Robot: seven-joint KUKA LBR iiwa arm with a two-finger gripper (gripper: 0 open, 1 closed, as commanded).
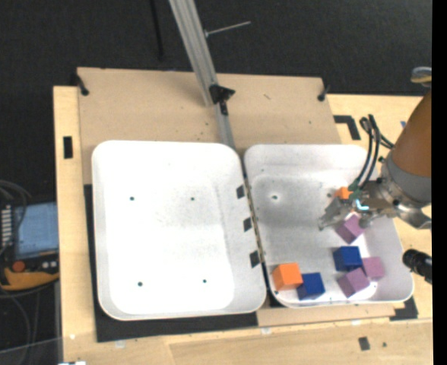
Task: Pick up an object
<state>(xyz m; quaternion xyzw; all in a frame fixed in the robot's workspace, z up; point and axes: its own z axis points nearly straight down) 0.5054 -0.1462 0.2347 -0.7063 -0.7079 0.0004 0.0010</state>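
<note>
- Purple block, nearest the jaws: found lying in the right bin, toward its right side, directly beneath the tool head.
- Judged the likeliest target for the pick, given its closeness to the jaws.
- Jaws: appeared spread, one grey finger reaching out to the left of the block and the other to its right. Nothing seen pinched between them.
- Could not tell whether contact with the block had been made. Top edge of the block partly covered by the tool head.
- Judged light and stiff, probably foam or painted wood, with flat matte faces unlikely to slip. No sign of fragility.
- Advised taking hold across two opposite flat sides, near the middle of their height, not corner to corner.
- Noted the block sat turned at an angle to the bin walls. Advised matching the wrist to that angle before closing, to avoid twisting it out.
- Recorded a blue block just below it, near but apart. Judged enough room for a finger on either side.
- Recorded further pieces along the lower rim: orange block, second blue block, two more purple blocks. Well clear of the grasp.
- Left bin and counter noted, not involved.
</note>
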